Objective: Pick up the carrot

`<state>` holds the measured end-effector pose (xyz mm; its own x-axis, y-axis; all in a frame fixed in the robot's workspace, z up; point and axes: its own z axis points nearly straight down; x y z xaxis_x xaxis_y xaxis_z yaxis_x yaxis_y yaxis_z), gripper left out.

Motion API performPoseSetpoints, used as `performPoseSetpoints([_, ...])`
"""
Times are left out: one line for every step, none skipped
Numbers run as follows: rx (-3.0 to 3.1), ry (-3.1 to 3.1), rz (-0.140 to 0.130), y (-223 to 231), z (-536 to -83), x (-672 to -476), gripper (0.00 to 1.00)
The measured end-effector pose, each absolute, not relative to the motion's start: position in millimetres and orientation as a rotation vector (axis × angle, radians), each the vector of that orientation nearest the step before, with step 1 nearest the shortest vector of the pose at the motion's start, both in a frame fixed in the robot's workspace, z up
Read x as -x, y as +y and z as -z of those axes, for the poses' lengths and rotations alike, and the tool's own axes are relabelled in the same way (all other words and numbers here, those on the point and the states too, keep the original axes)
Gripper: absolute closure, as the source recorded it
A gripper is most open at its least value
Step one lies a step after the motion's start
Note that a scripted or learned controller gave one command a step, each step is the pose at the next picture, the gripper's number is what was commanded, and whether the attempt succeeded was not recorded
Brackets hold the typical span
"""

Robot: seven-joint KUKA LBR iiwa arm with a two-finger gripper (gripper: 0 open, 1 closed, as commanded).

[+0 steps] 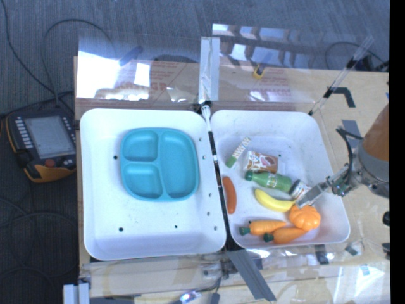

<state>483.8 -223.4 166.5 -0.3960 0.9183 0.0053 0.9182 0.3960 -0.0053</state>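
2 shallow white plastic bins sit side by side on the table (354,94), the left bin (101,189) and the right bin (316,138) touching along a dark central seam. In the left bin lies a light blue plastic plate with 3 compartments (158,163), roughly centred. The right bin carries a cluster of toy food toward its near half: an orange carrot with a green stem end (267,227) lies on its side near the front wall, and a second, darker orange carrot-like piece (288,235) lies just beside it, closer to the front. A round orange pumpkin-shaped toy (305,217) rests just right of the carrot, and a curved yellow banana (273,201) lies just behind it. Further back are a green bottle with a pale label (271,181), a small brown-and-white carton (261,162) and a small white striped packet (240,151). A long orange-red sausage-shaped piece (230,194) lies along the seam between the 2 bins. The grey arm reaches in from the right, and its gripper (310,194) hangs low over the right bin, just above the pumpkin and near the bottle's cap end, apart from the carrot; whether its fingers are spread or pressed together cannot be told, since they are small and blurred. A black handheld controller with an orange edge (39,143) lies on the floor left of the table
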Motion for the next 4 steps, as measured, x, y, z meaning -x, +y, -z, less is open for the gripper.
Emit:
performPoseSetpoints([1.134,-2.934,0.003,-224.6,-89.2,-487.3,0.0])
performPoseSetpoints([0.995,-2.977,0.004,-221.7,-157.5,-595.8,0.0])
performPoseSetpoints([0.485,-3.099,0.005,-181.4,-133.4,-567.3,0.0])
performPoseSetpoints([-0.007,-3.141,0.005,-177.5,-198.1,-620.9,0.0])
